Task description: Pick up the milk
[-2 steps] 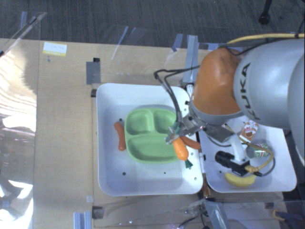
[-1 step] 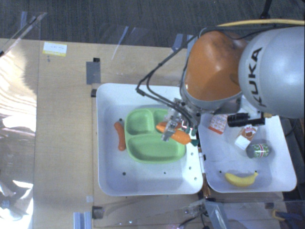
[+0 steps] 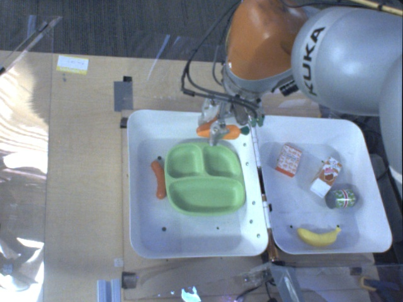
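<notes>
The milk point(image 3: 326, 177) is a small white carton with a red and brown top, lying tilted in the right bin point(image 3: 365, 137) towards its right side. My gripper point(image 3: 218, 129) hangs over the back edge of the left bin point(image 3: 141, 187), far to the left of the milk. It sits right over an orange carrot-like piece point(image 3: 232, 131) that pokes out on both sides of it, just behind the green plate point(image 3: 204, 178).
In the right bin, a red and white box point(image 3: 289, 160) lies left of the milk, a green and red can point(image 3: 344, 198) touches its lower right, and a banana point(image 3: 318, 235) lies at the front. An orange sausage-shaped toy point(image 3: 159, 178) lies left of the plate.
</notes>
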Controlling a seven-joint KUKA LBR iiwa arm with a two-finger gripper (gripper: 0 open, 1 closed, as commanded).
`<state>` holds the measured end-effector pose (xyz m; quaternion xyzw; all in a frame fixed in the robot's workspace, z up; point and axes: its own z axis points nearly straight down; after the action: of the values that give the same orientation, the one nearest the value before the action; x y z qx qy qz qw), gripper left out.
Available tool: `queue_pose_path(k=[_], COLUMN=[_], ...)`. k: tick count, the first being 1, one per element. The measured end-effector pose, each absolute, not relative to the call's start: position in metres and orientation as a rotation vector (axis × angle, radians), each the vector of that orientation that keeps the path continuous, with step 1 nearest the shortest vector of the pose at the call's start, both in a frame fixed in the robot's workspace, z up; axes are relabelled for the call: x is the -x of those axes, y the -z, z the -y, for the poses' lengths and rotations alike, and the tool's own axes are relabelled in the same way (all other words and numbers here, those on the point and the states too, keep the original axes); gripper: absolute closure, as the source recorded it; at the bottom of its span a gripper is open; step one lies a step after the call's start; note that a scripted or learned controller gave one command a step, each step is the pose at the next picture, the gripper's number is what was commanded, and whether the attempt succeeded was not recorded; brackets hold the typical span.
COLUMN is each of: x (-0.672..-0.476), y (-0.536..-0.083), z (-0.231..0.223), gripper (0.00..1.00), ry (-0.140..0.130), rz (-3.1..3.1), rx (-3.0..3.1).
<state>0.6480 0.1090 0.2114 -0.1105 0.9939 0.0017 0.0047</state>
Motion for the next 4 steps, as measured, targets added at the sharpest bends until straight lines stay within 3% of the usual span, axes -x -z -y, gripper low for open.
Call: queue_pose_path(k=[1,2,3,4], x=[-0.642,-0.657,-0.672,-0.662], y=[-0.099,-0.243,-0.132,-0.191], z=[-0.186,-0.14,-0.223,-0.22], gripper=[1.0,1.0,1.0,1.0], ry=[-0.006,-0.004,0.027,0.004], rz=[-3.109,-3.132,-3.081,-3.119], rx=[0.317,0.042,-0.59,-0.295])
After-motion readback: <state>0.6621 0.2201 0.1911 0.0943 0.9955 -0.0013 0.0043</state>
